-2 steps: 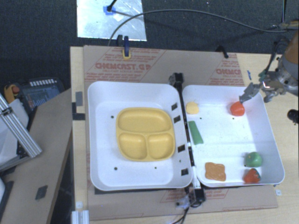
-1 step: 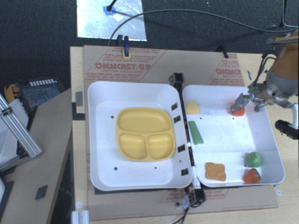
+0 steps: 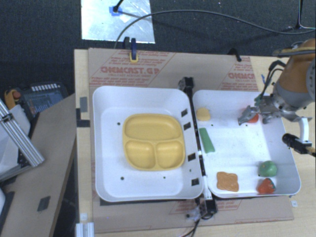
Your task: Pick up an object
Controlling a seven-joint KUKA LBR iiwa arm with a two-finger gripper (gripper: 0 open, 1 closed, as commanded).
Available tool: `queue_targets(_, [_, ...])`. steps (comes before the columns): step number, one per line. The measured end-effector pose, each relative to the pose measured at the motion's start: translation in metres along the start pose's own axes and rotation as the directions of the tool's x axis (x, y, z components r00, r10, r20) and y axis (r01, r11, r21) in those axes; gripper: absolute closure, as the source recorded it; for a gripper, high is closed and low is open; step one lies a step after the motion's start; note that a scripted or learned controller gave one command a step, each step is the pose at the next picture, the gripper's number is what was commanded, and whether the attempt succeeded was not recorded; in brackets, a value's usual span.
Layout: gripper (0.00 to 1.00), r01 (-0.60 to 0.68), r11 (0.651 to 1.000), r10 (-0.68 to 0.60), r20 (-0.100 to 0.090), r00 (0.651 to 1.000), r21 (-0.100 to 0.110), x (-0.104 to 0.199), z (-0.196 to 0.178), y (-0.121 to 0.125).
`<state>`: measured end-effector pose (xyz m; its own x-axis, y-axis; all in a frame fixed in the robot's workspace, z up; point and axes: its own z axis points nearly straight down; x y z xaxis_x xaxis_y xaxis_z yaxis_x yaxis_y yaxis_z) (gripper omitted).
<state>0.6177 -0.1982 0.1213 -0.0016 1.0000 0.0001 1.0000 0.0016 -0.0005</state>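
- Red-orange object point(image 3: 253, 117) sits right at the pincer point(image 3: 248, 116) tips in the right bin point(image 3: 237, 147); whether it is held, I cannot tell.
- Pale yellow piece point(image 3: 203, 114) lies left of the pincer, green stick point(image 3: 206, 139) below-left.
- Green ball point(image 3: 268, 169), red strawberry-like toy point(image 3: 266, 186) and orange piece point(image 3: 227, 181) lie well below.
- Yellow divided plate point(image 3: 152, 141) rests far left, in the left bin point(image 3: 106, 132).

A: Just one cam?
B: Yep, fixed above the bench point(image 3: 163, 60), looking down at a slant. Far edge sits at frame top, near edge at bottom.
A: How close?
B: Mid-range. Both white bins fit: left bin point(image 3: 106, 132) at centre, right bin point(image 3: 237, 147) center-right. Dark floor across the top, side table point(image 3: 44, 147) at lower left.
A: And the arm point(image 3: 296, 78)?
B: Comes in at the right edge, cropped.
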Motion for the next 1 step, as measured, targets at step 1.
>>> queue_targets(1, [1.00, 0.001, 1.000, -0.001, 0.002, 1.000, -0.006, -0.0006, -0.0138, 0.0018])
